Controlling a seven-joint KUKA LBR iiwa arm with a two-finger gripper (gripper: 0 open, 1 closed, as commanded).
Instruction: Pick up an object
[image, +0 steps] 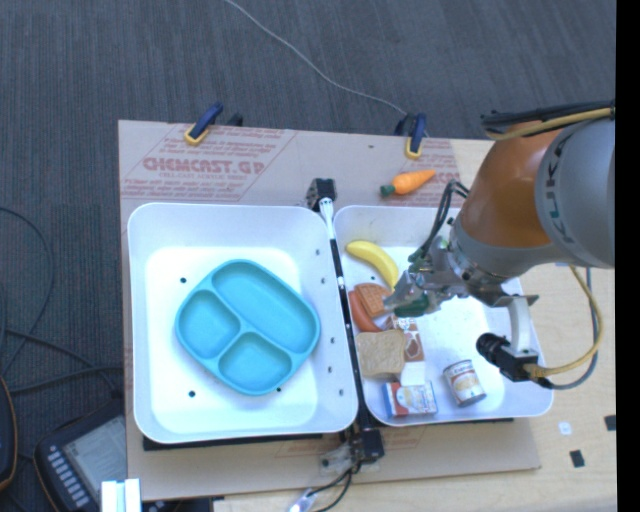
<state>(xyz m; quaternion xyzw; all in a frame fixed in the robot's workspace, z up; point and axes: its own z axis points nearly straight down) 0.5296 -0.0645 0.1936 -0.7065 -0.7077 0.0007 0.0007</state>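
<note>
Nearest the camera, along the front edge of the right bin (540, 405), stand a small carton (412, 399) and a little can (463, 382), just beside each other. Behind the carton lies a brown slice of bread (381, 352), and touching its far edge is a reddish-orange piece of toy food (368, 303). Farther back in the same bin a banana (373, 262) lies apart from the rest.

The tool (412, 297) hangs low over the middle of this bin, just beside the reddish piece and above the bread's far corner. Its tip is a dark tangle of parts with something green in it, and whether it is released or clenched I cannot tell; nothing can be made out gripped there.

As a judgement, the step in hand is the reach and descent onto a target in the cluttered left half of the right bin, most likely the reddish piece or the bread. The pick itself looks not yet done. The next move calls for a settled choice of one item, a straight drop onto it without nudging its neighbours, then a firm close and a lift clear of the bin wall.

The left bin (145, 300) holds a blue divided plate (247, 325). Farthest off, a toy carrot (411, 182) lies on the bench (290, 160) beyond the bins.
</note>
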